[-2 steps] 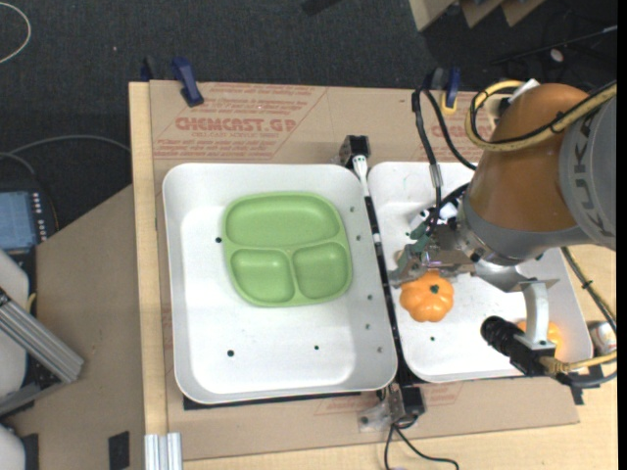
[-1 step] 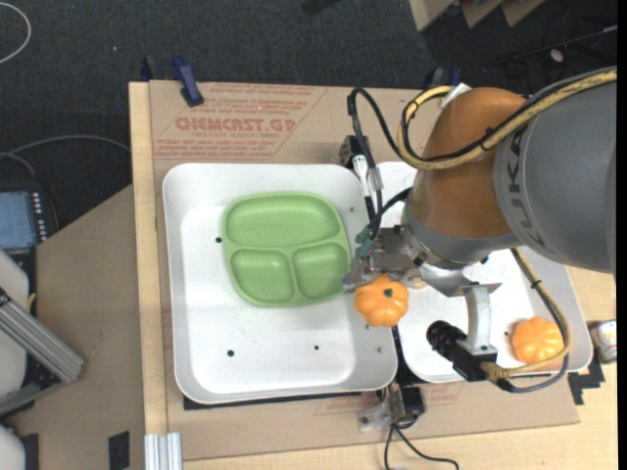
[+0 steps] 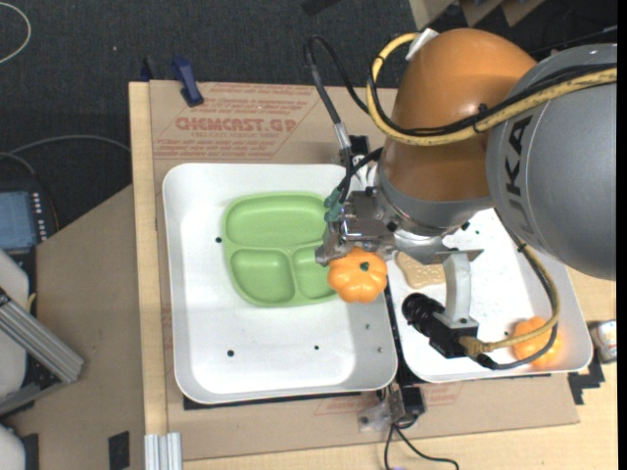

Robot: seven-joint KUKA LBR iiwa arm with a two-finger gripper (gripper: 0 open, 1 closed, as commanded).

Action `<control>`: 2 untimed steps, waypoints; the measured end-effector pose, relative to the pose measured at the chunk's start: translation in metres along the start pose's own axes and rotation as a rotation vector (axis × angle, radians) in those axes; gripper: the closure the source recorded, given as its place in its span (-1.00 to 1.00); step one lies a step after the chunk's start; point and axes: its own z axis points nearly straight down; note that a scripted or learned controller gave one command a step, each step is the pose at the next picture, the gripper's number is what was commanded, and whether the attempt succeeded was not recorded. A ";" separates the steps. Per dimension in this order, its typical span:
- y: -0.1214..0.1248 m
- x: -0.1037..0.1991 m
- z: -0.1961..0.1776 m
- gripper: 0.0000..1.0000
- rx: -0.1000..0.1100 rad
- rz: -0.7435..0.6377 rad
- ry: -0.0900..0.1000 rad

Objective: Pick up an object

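- The gripper (image 3: 345,248) sits low over the left bin (image 3: 196,292), just above the small orange pumpkin (image 3: 358,276); its grip cannot be told.
- The pumpkin rests at the green divided plate's (image 3: 269,248) right edge.

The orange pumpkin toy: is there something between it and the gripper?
Nothing visible. The gripper is right against the orange pumpkin toy, at the right edge of the green divided plate in the left bin.

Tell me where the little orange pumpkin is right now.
The orange pumpkin sits at the left bin's right edge, against the green divided tray's right side, just under the gripper.
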 end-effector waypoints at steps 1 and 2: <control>0.000 0.019 -0.041 1.00 0.003 0.005 -0.002; -0.002 0.055 0.039 1.00 0.018 0.005 -0.006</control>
